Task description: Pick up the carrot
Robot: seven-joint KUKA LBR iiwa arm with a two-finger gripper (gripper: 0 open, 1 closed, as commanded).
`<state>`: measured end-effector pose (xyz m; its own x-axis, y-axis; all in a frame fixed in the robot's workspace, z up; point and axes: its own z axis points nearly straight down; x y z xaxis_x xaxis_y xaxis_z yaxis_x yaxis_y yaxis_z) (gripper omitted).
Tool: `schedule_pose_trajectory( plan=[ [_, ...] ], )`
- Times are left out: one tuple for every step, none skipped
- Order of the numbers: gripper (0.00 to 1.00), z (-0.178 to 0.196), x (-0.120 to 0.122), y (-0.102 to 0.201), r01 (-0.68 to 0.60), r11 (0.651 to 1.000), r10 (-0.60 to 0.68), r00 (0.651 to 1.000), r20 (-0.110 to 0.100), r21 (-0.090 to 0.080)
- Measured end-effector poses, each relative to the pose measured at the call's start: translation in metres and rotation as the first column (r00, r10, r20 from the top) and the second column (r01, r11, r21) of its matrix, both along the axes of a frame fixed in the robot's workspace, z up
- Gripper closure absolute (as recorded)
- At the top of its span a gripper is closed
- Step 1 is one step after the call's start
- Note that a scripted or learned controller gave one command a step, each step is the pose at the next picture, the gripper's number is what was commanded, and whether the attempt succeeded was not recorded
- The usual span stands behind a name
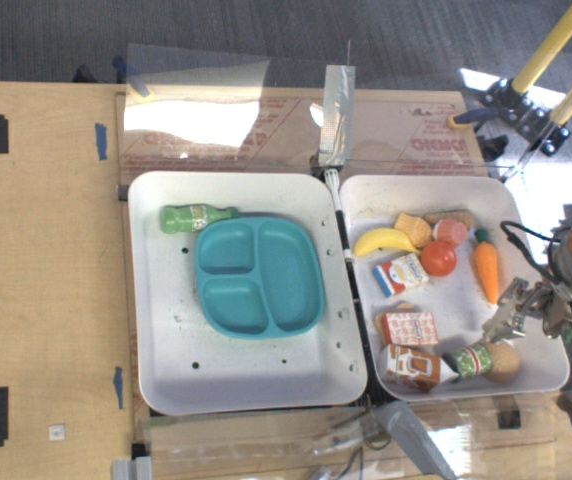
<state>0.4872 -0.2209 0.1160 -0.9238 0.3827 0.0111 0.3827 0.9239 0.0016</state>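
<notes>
The gripper (511, 313) hangs low over the right bin (538, 376), and its metal fingers (507, 303) look spread apart with nothing between them (the glare on them makes this a reading, not a certainty). The carrot (485, 269) lies just up and to the left of those fingertips, close beside them but apart, its green top pointing away from the gripper and its orange tip toward it. On the carrot's far side sits the tomato (439, 258), with a pink round piece (451, 231) above that; the banana (382, 240) lies farther off the same way. A potato (503, 359) rests on the gripper's other side from the carrot.

To grasp well, I judge the fingers should shift over the carrot's thick middle, straddle it across its width, then descend and close.
</notes>
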Motion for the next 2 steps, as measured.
schedule_pose_trajectory(
  plan=[
    [1.00, 0.1063, -0.0036, 0.0109, -0.004, 1.000, 0.004, 1.000, 0.027, -0.012],
    [1.00, 0.1124, -0.0032, 0.0117, -0.004, 1.000, 0.005, 1.000, 0.025, -0.011]
  ],
)
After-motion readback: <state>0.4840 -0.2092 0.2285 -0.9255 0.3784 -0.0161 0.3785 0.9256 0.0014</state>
